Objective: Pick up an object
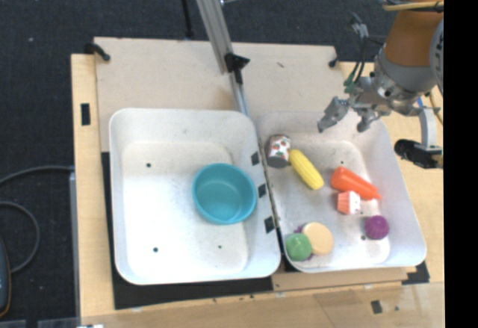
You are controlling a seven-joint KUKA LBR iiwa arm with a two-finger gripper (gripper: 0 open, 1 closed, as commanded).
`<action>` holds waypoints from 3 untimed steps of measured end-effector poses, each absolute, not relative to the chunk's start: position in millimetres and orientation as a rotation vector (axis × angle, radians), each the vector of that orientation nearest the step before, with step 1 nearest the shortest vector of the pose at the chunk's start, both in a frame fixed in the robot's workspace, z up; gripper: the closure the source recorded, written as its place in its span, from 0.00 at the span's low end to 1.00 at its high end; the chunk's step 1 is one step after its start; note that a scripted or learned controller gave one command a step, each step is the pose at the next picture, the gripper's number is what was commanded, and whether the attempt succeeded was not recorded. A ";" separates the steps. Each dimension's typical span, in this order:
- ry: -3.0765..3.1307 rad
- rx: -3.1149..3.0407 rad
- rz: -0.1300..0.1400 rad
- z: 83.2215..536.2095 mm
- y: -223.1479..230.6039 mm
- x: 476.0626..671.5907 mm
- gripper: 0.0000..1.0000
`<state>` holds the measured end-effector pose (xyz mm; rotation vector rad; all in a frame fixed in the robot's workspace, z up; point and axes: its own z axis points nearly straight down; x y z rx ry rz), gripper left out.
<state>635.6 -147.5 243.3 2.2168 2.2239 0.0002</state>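
My gripper hangs over the far edge of the right bin, its two fingers spread apart with nothing between them. Below it in that bin lie a yellow corn cob, an orange carrot, a small patterned cup, a pink and white piece, a purple ball, a tan round piece and a green ball. The carrot is the closest of them to the gripper.
A blue bowl sits in the left bin near the divider. A slanted metal post rises from behind the bins. Black cables run beside the arm at the right.
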 end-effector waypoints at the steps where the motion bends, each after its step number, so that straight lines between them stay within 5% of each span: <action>1: 2.224 2.216 -0.001 243.3 -147.5 635.6 0.00; 3: 2.221 2.223 -0.006 155.4 -157.5 632.1 0.00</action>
